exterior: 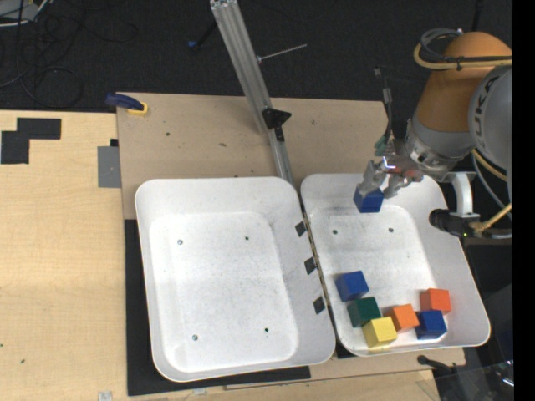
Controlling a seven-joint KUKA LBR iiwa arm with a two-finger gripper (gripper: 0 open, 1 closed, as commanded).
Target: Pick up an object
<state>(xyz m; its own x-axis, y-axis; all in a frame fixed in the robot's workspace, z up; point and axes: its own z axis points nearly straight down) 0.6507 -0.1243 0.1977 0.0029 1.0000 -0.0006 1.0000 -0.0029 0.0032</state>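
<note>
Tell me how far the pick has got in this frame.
Done: the gripper has a blue cube between its fingers, apparently lifted above the right bin. In hand: carrying it. Left: nothing obvious, if the grip holds. Six other cubes lie at that bin's near end, including a yellow cube.

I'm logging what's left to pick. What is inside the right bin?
In the right bin, near its front: blue block, green, yellow, orange, red-orange, another blue. The gripper holds a blue cube above the far end.
</note>
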